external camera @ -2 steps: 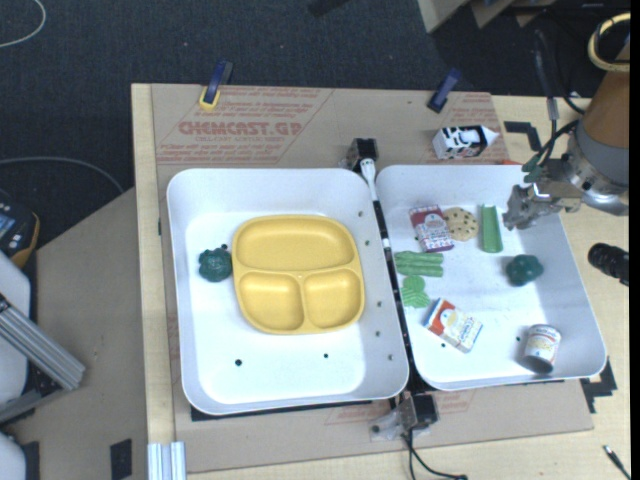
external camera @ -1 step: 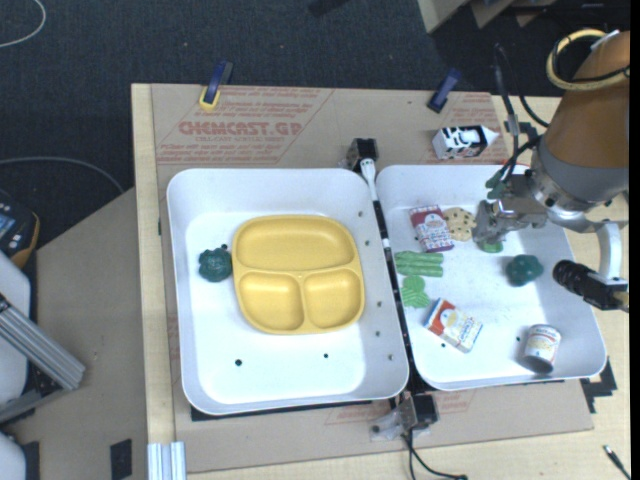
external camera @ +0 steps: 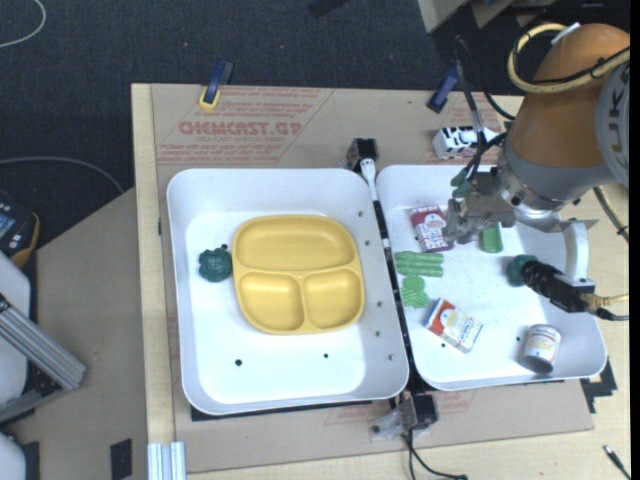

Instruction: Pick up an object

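The left bin (external camera: 190, 298) holds one yellow plate (external camera: 297, 271) and one green toy (external camera: 214, 264). Whether the jaws (external camera: 468, 218) at upper right are apart, I cannot tell.

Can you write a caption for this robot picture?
Robot gripper hovers over the right bin of small items; a yellow tray sits in the left bin.

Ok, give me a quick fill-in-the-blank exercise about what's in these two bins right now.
1. The yellow divided plate lies in the ____ bin.
2. The plate has ____ compartments.
3. The small tin can lies in the ____ bin.
4. The dark green toy sits at the plate's ____ side.

Missing: left; three; right; left
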`<state>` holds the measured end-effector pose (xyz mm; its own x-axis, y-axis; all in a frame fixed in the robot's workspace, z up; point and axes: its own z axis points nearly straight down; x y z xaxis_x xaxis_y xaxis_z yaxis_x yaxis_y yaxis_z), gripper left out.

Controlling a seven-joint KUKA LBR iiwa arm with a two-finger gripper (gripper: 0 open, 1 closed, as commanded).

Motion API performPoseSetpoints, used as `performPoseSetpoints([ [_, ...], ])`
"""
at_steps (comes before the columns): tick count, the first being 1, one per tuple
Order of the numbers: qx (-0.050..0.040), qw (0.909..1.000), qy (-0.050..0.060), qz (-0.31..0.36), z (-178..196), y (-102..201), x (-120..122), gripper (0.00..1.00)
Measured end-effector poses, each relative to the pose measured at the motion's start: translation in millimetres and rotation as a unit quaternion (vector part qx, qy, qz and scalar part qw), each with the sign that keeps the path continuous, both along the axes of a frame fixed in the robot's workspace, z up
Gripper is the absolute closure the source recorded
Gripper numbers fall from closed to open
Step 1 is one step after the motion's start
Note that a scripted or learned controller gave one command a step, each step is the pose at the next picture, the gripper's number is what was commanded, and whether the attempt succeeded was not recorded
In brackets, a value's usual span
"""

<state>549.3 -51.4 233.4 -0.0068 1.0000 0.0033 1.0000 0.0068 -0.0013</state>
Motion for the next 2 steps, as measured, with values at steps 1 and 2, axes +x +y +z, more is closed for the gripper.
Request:
performPoseSetpoints([
  [1,-0.0008,1.0000,0.000,-0.002,0.4,16.1,-3.2,1.00],
  [2,-0.0011,1.0000,0.000,-0.002,1.0,22.2,-2.7,1.00],
])
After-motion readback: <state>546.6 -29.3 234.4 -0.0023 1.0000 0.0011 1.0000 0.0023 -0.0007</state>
